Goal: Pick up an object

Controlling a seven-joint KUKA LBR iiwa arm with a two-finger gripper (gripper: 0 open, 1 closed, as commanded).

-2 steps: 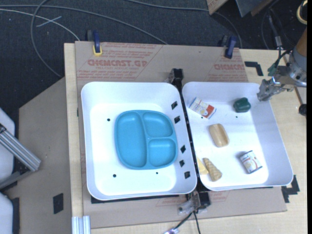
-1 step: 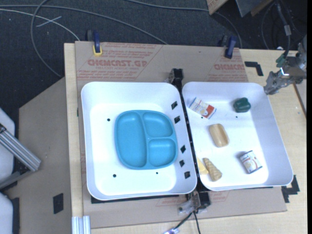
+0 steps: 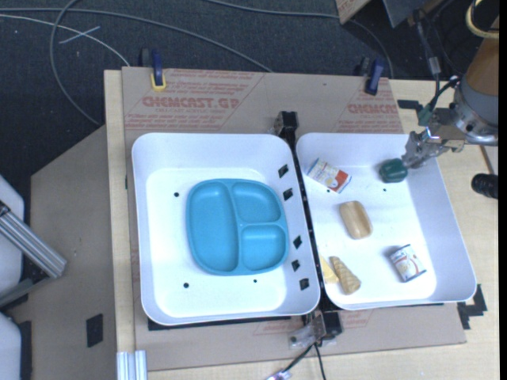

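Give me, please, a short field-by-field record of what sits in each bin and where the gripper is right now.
left bin: blue tray with three compartments, lying flat
right bin: green object, packet, bread roll, can, cone
gripper: over the right bin's far right corner, just beside the green object
fingers: too small to tell
held: nothing seen between the fingers

"CHEMCAST GP" (red, printed twice) on the brown board [image 3: 198, 93]
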